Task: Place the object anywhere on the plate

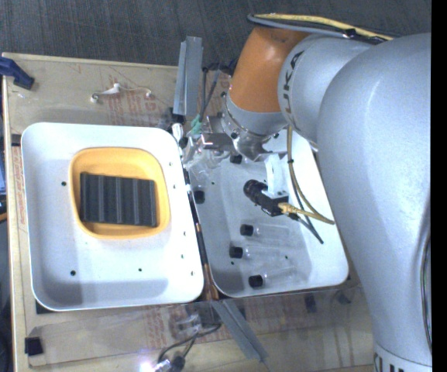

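Observation:
A yellow plate (118,165) with a dark ridged centre (118,200) lies in the left white bin (53,270). Several clear tube-like objects with black caps lie in the right bin (328,266), for example at the capped tube (246,229), another tube (236,251) and a third near the front (256,280). One small black cap (199,196) sits by the bin's left wall. My gripper (201,149) hangs low over the right bin's far left corner, close to the divide between the bins. Glare and clutter blur what is under it.
The grey arm with its orange band (258,68) covers the right bin's far and right parts. A black connector with a yellow cable (266,198) hangs off the wrist over the bin. Metal brackets (188,72) stand at the bench's far edge between the bins.

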{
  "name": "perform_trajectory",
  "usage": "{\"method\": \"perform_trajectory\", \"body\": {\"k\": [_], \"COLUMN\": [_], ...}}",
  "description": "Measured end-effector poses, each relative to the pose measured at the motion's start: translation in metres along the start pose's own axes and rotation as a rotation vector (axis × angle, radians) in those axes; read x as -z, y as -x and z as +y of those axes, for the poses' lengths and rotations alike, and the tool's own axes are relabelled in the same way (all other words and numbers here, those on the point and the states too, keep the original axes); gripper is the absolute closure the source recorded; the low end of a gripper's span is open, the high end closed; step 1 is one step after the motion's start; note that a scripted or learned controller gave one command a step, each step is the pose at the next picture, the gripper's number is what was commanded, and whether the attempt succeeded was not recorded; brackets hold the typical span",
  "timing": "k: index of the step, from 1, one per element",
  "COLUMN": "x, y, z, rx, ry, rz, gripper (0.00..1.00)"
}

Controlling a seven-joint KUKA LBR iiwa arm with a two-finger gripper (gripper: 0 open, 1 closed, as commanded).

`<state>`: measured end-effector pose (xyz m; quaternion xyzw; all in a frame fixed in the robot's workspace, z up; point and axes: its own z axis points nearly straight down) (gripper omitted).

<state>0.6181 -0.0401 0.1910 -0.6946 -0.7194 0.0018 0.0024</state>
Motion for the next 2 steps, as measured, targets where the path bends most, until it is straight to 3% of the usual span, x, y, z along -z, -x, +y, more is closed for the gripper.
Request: {"method": "perform_trajectory", "body": {"k": [1,2], "x": [0.0013,0.0014], "y": [-0.0386,-0.0382], "z": [0.0187,0.0187], "rx": [0.221,0.221], "ry": [0.006,0.006], "rz": [-0.002,-0.002], "gripper": [1.00,0.00]}}
